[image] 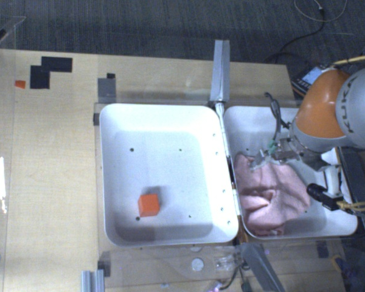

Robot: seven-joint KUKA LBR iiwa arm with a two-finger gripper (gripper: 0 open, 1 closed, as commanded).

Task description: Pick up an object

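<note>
Camera view, orange block (149, 205) left bin (164, 117), pink cloth (271, 196) right

I'm looking down on what reads as a robotics lab. A pale wooden bench (48, 181) carries two shallow white bins (118, 126) held in metal brackets (219, 72), with black tape marks (47, 70) at the upper left of the frame. Dark office carpet (140, 11) runs along the top, with loose cables (316, 8) trailing at the upper right, and the grey and orange arm (337, 108) comes in from the right.
</note>
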